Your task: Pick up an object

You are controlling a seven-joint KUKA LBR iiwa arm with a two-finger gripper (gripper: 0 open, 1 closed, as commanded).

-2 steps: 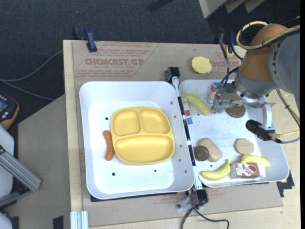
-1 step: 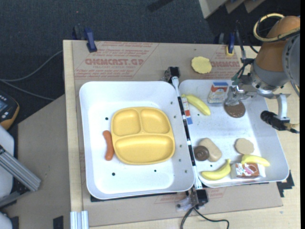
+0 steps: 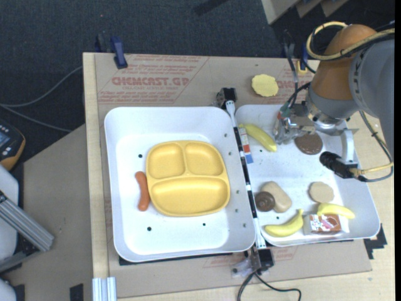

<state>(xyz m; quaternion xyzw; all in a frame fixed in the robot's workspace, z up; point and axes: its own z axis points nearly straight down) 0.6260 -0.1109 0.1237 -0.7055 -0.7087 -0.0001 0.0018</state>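
We see the gripper (image 3: 287, 125) low over the far end of the right bin (image 3: 369, 196), and we cannot tell from this angle how it is set. Nothing shows in its grasp. The grey arm (image 3: 376, 68) reaches in from the right, its orange band (image 3: 338, 58) bent above the wrist, which points down and leftward into the bin.

Going from the left, the left bin (image 3: 122, 187) carries a yellow divided plate (image 3: 187, 177) near its middle, three compartments facing up. A sausage (image 3: 143, 190) lies just beside the plate's left edge, running lengthwise along it.

On the bench board (image 3: 150, 74) behind the bins we read red print: "CHEMCAST GP". A blue clamp (image 3: 117, 51) sits at the board's far left corner. A yellow flat piece (image 3: 265, 85) rests on the board just beyond the right bin's far edge.

In the right bin, a small banana (image 3: 260, 137) lies near the far left corner, just beside the gripper. A brown round disc (image 3: 308, 144) sits right of it, under the wrist. Toward the near edge lie a dark round piece (image 3: 265, 200) touching a tan lump (image 3: 279, 196), a tan cookie (image 3: 321, 192), a banana (image 3: 283, 226) along the near edge, and a packet (image 3: 324, 223) with a red label too small to read, a yellow piece (image 3: 336, 212) resting on it.
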